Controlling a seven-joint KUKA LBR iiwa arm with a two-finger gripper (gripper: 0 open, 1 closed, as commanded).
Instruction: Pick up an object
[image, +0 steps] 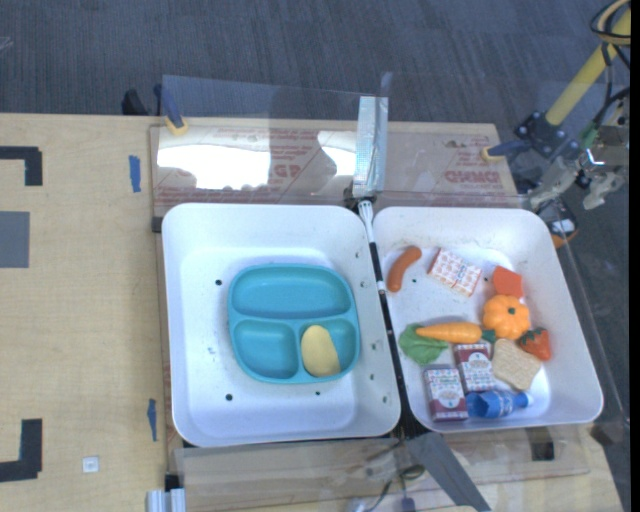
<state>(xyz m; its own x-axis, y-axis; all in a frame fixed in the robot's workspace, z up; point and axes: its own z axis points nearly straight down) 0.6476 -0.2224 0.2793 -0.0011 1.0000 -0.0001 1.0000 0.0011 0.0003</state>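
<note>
Boxes (456, 270): three; carrot (450, 332): one

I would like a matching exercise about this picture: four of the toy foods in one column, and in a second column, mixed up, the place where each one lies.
Things:
1. yellow potato
2. sausage
3. blue bottle
4. pumpkin

Places:
A. near the front edge of the right bin
B. in a small compartment of the teal tray
C. near the divider, toward the back of the right bin
D. right side of the right bin, just in front of a red-orange block

Pairs: 1-B, 2-C, 3-A, 4-D
</note>
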